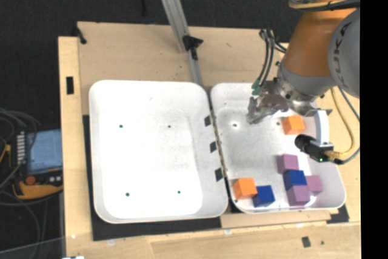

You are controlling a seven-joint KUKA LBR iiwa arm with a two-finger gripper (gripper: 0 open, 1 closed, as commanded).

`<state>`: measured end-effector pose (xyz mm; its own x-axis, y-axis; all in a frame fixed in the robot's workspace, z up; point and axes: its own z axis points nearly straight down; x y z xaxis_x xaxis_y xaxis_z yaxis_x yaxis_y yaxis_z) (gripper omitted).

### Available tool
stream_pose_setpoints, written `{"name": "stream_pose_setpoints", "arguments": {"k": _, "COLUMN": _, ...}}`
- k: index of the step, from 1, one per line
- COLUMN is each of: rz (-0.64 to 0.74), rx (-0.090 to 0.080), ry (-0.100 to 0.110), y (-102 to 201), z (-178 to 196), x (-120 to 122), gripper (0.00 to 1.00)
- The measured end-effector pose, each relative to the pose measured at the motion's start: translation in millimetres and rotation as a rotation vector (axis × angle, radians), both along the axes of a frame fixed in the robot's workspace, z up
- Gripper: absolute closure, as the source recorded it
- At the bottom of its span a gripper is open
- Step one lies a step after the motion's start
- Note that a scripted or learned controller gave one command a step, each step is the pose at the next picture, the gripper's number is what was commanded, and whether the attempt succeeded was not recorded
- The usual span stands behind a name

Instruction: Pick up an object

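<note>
Two white bins sit side by side on a wooden bench [139, 51], dark floor around it. Over the right bin [242, 148], the grey-and-orange arm [315, 51] holds its claw [257, 111] low above the bin's upper left part; whether the claw is spread or pressed together cannot be told, and no block shows between its tips. Just right of the claw lies an orange cube [293, 125]. Below and to its right cluster purple blocks [290, 163] around a blue block [295, 179]. Almost straight below the claw, near the bin's bottom rim, a second orange block [245, 187] touches a small blue one [264, 195]. Left of the claw lies the left bin [151, 148].
</note>
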<state>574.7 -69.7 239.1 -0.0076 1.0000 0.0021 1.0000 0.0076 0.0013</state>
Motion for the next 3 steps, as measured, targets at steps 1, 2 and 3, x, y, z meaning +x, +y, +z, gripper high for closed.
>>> {"name": "stream_pose_setpoints", "arguments": {"k": 1, "rz": -0.002, "rx": -0.001, "ry": -0.002, "y": 51, "z": 10, "x": 0, "gripper": 1.00}}
{"name": "stream_pose_setpoints", "arguments": {"k": 2, "rz": 0.000, "rx": -0.001, "ry": -0.001, "y": 99, "z": 17, "x": -2, "gripper": 1.00}}
{"name": "stream_pose_setpoints", "arguments": {"k": 3, "rz": -0.001, "rx": -0.002, "ry": 0.002, "y": 143, "z": 5, "x": 2, "gripper": 1.00}}
